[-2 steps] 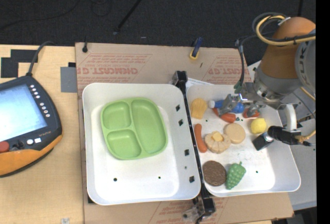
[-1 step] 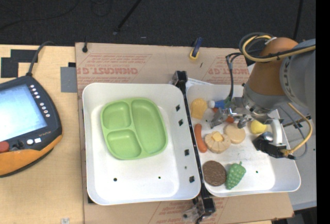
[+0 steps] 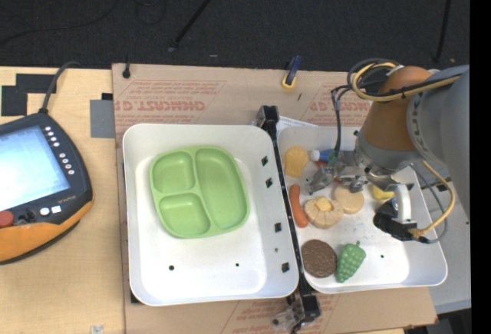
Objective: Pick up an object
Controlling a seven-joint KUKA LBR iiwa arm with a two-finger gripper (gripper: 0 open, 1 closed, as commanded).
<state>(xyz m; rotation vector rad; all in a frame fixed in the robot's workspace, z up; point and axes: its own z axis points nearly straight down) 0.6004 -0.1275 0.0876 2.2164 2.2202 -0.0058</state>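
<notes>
Toy food [image 3: 324, 211] lies just below the gripper [image 3: 337, 177], finger state I cannot tell; seemingly reaching, it must next descend and close.

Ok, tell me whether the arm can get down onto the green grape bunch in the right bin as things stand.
Probably yes. The green grape bunch lies at the near edge of the right bin with nothing on top of it. The brown round cookie sits close on one side, so the end effector, now over the bin's middle, has little room there.
</notes>
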